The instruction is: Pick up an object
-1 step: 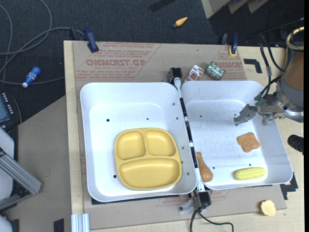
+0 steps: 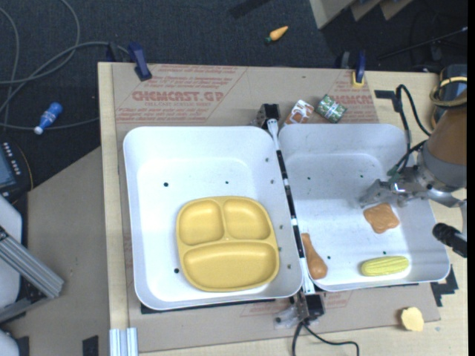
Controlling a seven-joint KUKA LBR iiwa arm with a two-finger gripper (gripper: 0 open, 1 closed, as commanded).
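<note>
**Inspector:** Report the position of your hand.

**Arm:** My hand point(image 2: 380, 191) sits low in the right bin point(image 2: 334, 147), toward its right side. The fingers point left, and the tips lie just above and beside the brown patty-shaped toy point(image 2: 381, 217).

**Inspector:** Is anything held?

**Arm:** Nothing appears between the fingers. They look slightly parted, but from this slant I cannot tell how wide, so I record the state as undetermined.

**Inspector:** List the candidates.

**Arm:** The brown patty is nearest, lying flat on the bin floor. A corn cob point(image 2: 384, 265) lies near the front wall, and a toy drumstick point(image 2: 312, 256) rests against the left wall of the same bin. The left bin point(image 2: 148, 162) holds a yellow divided plate point(image 2: 225, 242), well apart from me.

**Inspector:** Recommended method?

**Arm:** In my judgement the patty is the target. I should centre over it, not over its upper edge, and spread the fingers wider than its short axis. I should descend until the tips nearly touch the floor, then close. It is thin and flat, so a shallow approach risks sliding off the top. I should lift straight up and confirm it is gripped.
</note>
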